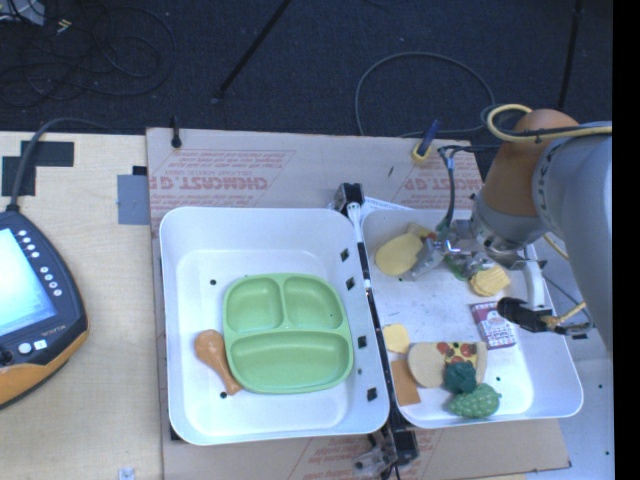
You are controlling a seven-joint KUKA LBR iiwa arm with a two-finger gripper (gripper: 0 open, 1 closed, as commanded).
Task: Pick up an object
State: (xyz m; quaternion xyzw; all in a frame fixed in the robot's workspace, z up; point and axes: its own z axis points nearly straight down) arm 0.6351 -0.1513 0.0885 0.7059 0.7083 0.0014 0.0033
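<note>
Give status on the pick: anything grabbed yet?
Nothing looks picked. The gripper is low in the right bin, between a yellow piece and another; whether it holds anything can't be seen. The grasp and lift remain.

A pale green divided plate (286, 332) and a tan-orange spoon (214, 356) sit in the white left bin (190, 268); the white right bin (545, 388) shows yellow pieces (398, 254), a dark green toy (461, 378), a light green bumpy toy (474, 402) and a maroon-and-white packet (493, 325). The grey arm (575, 198) carries an orange band (515, 168).
</note>
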